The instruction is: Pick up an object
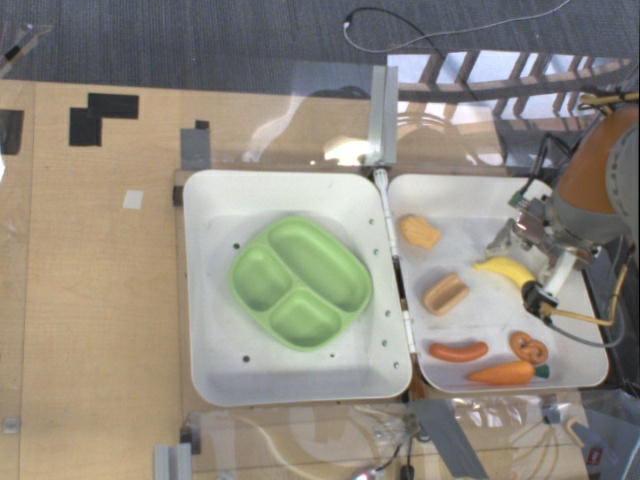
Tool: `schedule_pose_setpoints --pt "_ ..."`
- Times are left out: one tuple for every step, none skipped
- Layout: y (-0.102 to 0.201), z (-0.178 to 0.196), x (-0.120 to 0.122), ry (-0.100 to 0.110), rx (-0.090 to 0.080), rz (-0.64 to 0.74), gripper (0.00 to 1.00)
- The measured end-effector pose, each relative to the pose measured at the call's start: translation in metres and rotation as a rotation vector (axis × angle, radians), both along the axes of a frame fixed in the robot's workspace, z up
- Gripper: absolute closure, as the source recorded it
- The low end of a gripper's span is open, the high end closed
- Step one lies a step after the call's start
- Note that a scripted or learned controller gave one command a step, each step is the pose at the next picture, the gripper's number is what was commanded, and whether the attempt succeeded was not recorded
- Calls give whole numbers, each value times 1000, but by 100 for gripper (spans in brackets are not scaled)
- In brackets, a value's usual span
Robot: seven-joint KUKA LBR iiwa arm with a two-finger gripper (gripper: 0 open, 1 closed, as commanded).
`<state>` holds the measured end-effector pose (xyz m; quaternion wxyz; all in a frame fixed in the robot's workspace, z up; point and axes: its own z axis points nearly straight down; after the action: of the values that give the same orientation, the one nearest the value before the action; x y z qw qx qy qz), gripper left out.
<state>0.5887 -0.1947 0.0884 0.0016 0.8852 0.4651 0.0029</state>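
The right bin (470, 200) holds several toy foods. A yellow banana (505, 269) lies near its right side, a tan hot dog bun (445, 294) at its middle, and an orange nugget (420, 232) toward the back left. Along the front lie a red sausage (459, 350), an orange carrot (503, 373) and a red tomato slice (528, 347). My gripper (522, 232) hangs over the bin's right side, just behind and above the banana. I see nothing held in it.
The left bin (210, 268) carries a green divided plate (300, 282). A metal divider post (383, 118) stands behind the seam between the bins. A yellow cable (580, 316) trails from the wrist over the right bin's edge.
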Motion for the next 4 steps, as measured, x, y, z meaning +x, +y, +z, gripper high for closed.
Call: schedule_pose_setpoints --pt "43 47 -16 4 0 256 0" --pt "2 1 -10 -3 -4 266 0" --pt "3 1 -21 -5 -2 208 0" --pt "3 1 -21 -5 -4 234 0"
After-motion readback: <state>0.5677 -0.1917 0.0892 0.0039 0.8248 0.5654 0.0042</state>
